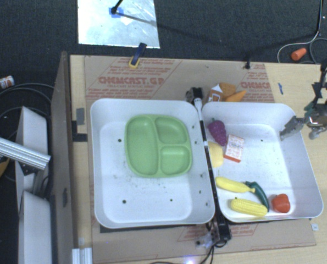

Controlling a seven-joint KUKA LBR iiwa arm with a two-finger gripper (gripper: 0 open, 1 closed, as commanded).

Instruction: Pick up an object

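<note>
The gripper [291, 126] is seen at the right bin's [300, 164] edge; whether the jaws are open cannot be told. The corn [249, 207], well below-left of them, seems light, stiff, and is best taken across its middle.

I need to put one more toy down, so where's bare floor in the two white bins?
Right bin: open floor on its right half, between the red-and-white box and the right wall. Crowded along its left wall and front. Left bin: bare margins around the green plate.
</note>
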